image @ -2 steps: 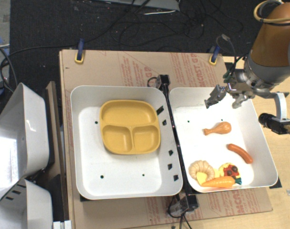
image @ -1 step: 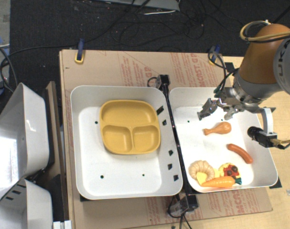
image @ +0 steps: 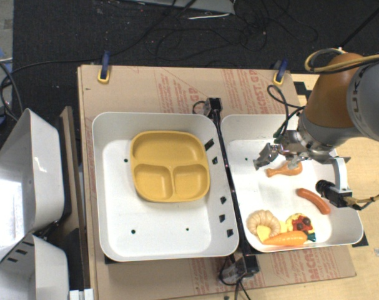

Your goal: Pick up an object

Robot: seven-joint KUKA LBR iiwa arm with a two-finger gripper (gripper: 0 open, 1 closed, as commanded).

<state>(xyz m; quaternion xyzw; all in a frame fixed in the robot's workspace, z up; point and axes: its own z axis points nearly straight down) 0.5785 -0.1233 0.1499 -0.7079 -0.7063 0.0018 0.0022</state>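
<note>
1. While the arm (image: 342,99) reaches in from the right, bent down over the right bin (image: 239,167), its gripper (image: 278,156) hangs with fingers spread, holding nothing.
2. Just beside it lies an orange chicken-leg toy (image: 285,170).
3. Sausage (image: 313,200), carrot (image: 288,238) and shrimp-like toy (image: 262,220) lie nearer the front.
4. Left bin (image: 108,167) holds a yellow divided plate (image: 170,165).

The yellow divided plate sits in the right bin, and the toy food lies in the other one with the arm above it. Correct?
Not quite. The camera view shows the yellow divided plate in the left bin; the toy food lies in the right bin, under the arm.
</note>
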